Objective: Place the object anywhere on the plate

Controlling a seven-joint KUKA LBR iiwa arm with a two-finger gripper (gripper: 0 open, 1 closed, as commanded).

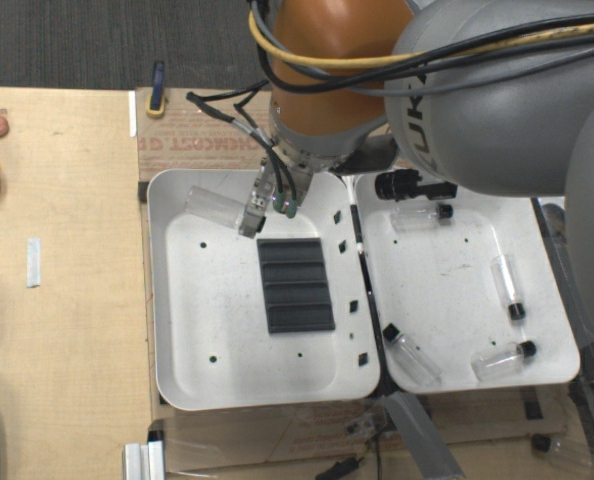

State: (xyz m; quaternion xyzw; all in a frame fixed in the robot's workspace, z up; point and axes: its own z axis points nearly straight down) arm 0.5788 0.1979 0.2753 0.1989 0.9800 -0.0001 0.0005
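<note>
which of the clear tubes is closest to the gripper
The clear tube in the left bin's far-left corner, lying just left of the gripper. The other tubes all lie in the right bin.

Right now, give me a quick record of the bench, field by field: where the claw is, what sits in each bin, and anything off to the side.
claw: over the upper part of the left bin, just above the plate
left bin: black ribbed plate lying flat near the middle
right bin: several clear vials with black caps, scattered along the right and lower sides
arm: grey, with orange band, reaching in from the right
side: wooden board left of the bins
plate status: nothing on it
</note>
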